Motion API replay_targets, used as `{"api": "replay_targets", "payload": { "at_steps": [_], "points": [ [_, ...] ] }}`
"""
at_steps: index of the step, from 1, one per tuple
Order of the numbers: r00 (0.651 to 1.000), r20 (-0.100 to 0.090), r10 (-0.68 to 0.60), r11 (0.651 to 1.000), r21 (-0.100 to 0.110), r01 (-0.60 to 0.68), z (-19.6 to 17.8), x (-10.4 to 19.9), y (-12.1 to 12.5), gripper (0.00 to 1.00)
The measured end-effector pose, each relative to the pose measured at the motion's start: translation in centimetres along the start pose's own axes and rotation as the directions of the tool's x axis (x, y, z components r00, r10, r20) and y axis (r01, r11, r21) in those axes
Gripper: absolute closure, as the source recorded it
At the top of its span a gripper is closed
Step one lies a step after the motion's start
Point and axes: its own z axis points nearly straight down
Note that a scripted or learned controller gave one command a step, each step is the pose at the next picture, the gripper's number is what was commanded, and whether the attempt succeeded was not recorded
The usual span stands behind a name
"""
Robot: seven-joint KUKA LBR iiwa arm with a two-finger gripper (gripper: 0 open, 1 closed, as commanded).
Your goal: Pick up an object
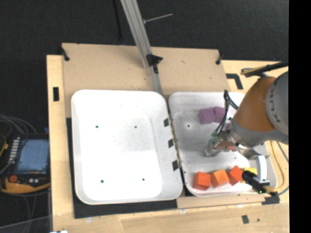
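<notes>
pincer blurred, arm hiding bin

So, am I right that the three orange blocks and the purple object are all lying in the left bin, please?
Not quite: the camera view shows them in the right bin, not the left one. The three orange blocks sit in a row along its near edge, and the purple object lies toward its far side, with the gripper between them.
</notes>
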Motion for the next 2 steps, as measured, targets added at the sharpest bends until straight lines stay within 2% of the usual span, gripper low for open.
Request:
{"api": "replay_targets", "payload": {
  "at_steps": [1,2],
  "points": [
    [1.0,0.0,-0.002,1.0,0.0,0.002,-5.4,-0.1,-0.8,1.0],
    [1.0,0.0,-0.014,1.0,-0.001,0.014,-9.9,0.2,-0.2,1.0]
  ]
}}
